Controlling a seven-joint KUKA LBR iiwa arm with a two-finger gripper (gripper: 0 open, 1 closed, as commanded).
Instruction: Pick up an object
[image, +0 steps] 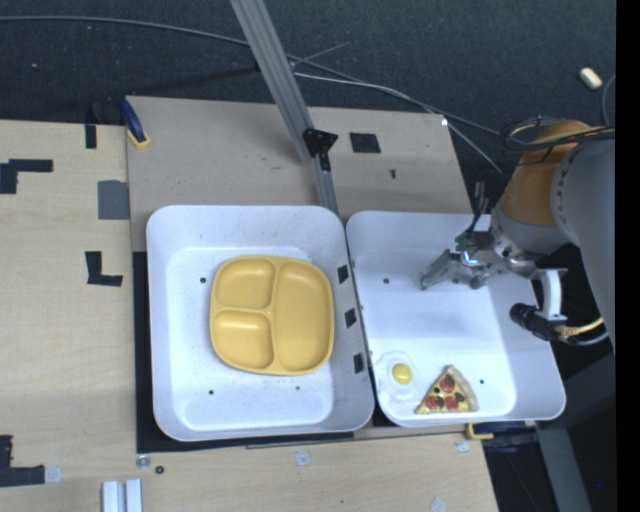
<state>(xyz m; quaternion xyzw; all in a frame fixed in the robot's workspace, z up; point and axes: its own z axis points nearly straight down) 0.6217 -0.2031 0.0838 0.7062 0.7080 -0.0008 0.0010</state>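
- Reaching in from the right, the gripper (447, 272) hangs over the upper part of the right bin (420, 320), fingers spread apart with nothing between them
- Near that bin's front edge lie a fried-egg toy (399, 373) and, just beside it, a pizza slice (449, 392), well apart from the gripper
- Left bin (180, 300) holds a yellow divided plate (271, 314)
- Both bins sit on a tan bench (60, 300) with black tape marks

Wooden bench (230, 150) under two white bins (170, 300) (520, 390) side by side.
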